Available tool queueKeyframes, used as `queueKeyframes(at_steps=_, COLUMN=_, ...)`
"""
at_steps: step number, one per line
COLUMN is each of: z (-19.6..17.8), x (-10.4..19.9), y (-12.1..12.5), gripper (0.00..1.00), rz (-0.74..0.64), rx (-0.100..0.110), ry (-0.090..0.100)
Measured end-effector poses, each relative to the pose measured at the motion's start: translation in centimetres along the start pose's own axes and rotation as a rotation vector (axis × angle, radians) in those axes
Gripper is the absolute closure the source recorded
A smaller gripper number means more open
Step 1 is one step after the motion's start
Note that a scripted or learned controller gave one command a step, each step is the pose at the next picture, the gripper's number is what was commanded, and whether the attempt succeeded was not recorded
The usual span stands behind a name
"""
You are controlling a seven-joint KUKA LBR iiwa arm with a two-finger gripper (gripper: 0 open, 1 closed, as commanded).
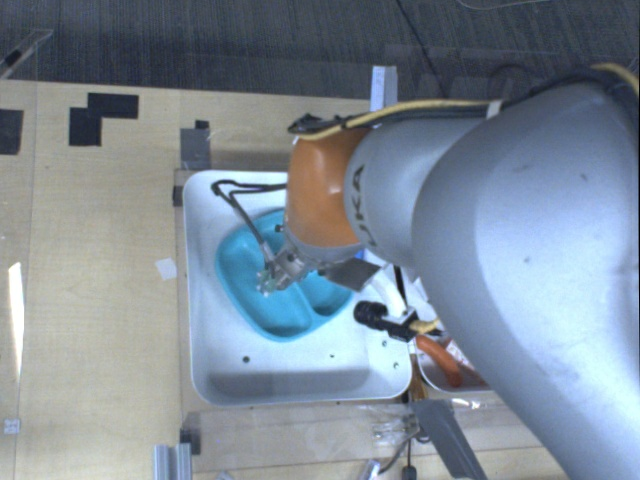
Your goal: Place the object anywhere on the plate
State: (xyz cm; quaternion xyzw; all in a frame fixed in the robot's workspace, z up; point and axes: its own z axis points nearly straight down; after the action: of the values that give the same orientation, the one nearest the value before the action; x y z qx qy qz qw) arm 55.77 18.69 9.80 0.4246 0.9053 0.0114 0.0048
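Note:
A blue plate (262,288) lies in the left white bin (215,368), tilted toward the bin's middle. My gripper (272,278) hangs over the plate's middle, reaching in from the right below the orange wrist band. The fingertips are small and blurred against the blue surface. I cannot make out any object between them. An orange object (443,360) lies in the right bin, mostly hidden under the arm.
The grey arm covers most of the right bin (440,383). A black cable (232,196) loops over the left bin's far wall. A black connector (372,315) hangs near the wall between the bins. Bare bin floor lies in front of the plate.

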Motion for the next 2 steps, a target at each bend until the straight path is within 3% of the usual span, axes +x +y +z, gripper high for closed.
queueKeyframes(at_steps=1, z=-3.4, x=0.5, y=-4.9, gripper=1.00, rz=0.252, rx=0.021, ry=-0.004)
queueKeyframes(at_steps=2, z=-13.8, x=-0.7, y=0.5, gripper=1.00, rz=0.213, rx=0.019, ry=-0.005)
